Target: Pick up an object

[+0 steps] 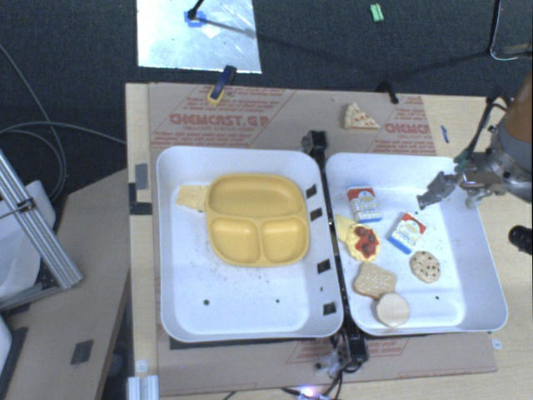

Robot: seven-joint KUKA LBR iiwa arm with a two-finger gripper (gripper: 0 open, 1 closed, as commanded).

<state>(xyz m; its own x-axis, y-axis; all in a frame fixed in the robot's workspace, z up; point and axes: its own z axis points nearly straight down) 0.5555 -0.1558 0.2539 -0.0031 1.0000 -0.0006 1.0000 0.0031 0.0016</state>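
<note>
My gripper (456, 192) hovers over the upper right part of the right bin (475, 261), fingers spread open and nothing between them. Below and to its left lies a small blue and white carton (406, 232). A red and white carton (363, 204) sits further left. A pizza slice (364, 242), a chocolate chip cookie (425, 267), a piece of toast (374, 281) and a round white disc (392, 310) lie toward the bin's front.
The left bin (179, 298) holds a yellow divided plate (256, 219) and a pale cheese slice (191, 197). Another pizza slice (361, 117) lies on the cardboard behind the bins. A metal frame (33, 232) stands at far left.
</note>
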